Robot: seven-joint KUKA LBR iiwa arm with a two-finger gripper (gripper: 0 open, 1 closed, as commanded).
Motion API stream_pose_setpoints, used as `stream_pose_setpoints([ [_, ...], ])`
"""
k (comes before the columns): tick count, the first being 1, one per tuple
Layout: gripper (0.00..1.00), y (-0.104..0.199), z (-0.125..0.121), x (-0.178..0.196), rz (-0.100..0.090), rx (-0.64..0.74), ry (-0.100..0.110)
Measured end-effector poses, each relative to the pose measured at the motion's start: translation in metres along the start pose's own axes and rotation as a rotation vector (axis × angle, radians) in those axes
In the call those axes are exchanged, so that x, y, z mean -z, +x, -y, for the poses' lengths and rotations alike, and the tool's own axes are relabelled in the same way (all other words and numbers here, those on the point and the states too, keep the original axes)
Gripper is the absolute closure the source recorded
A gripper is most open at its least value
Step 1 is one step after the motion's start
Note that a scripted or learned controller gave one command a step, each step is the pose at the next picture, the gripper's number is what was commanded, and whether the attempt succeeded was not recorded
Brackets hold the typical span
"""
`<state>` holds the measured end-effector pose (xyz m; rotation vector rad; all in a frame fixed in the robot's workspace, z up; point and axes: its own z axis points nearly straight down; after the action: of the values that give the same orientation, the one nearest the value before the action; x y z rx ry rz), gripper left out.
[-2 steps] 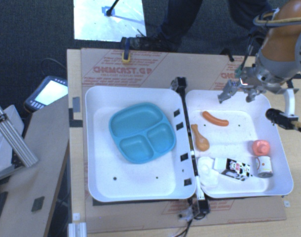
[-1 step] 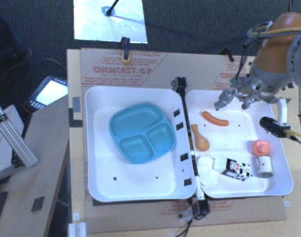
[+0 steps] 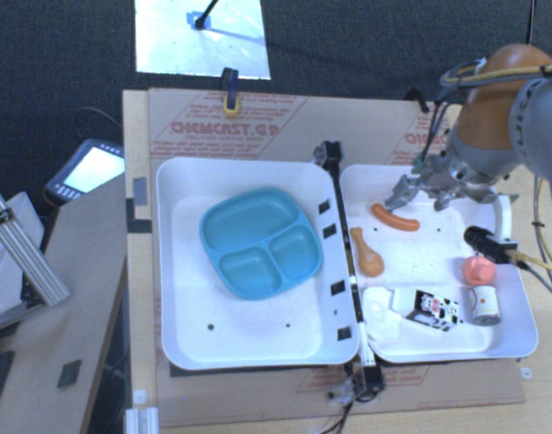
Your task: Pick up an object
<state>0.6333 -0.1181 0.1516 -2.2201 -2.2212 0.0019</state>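
1. Sausage (image 3: 395, 218): orange-red, lying flat in the right bin (image 3: 520, 333), near its far wall, apart from the other things.
2. Pincer (image 3: 423, 193) hanging just beyond the sausage, fingers spread wide, nothing between them.
3. Landmark for everything else: the sausage. Nearer the camera and slightly toward the divider, an orange drumstick-shaped toy (image 3: 367, 252); farther toward the arm's side, a pink ball (image 3: 480, 269) and a small can (image 3: 484, 306); well toward the near wall, a cow-patterned carton (image 3: 433, 308).
4. Across the divider from the sausage, a blue divided plate (image 3: 258, 241) in the left bin (image 3: 181, 333).
5. Likely best approach: centre over the sausage's middle, turn the fingers across its short axis, descend until nearly touching the bin floor, then close.
6. Risk, as a judgement: rolling away if touched off-centre.
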Motion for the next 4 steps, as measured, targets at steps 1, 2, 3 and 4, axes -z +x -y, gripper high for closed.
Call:
stream_pose_setpoints([
  [1, 1.00, 0.000, -0.002, 0.014, 0.001, 0.000, -0.007],
  [2, 1.00, 0.000, -0.004, 0.069, 0.001, 0.004, -0.010],
  [3, 1.00, 0.000, -0.005, 0.123, 0.002, 0.005, -0.010],
  [4, 1.00, 0.049, 0.023, 0.105, -0.002, 0.008, -0.001],
])
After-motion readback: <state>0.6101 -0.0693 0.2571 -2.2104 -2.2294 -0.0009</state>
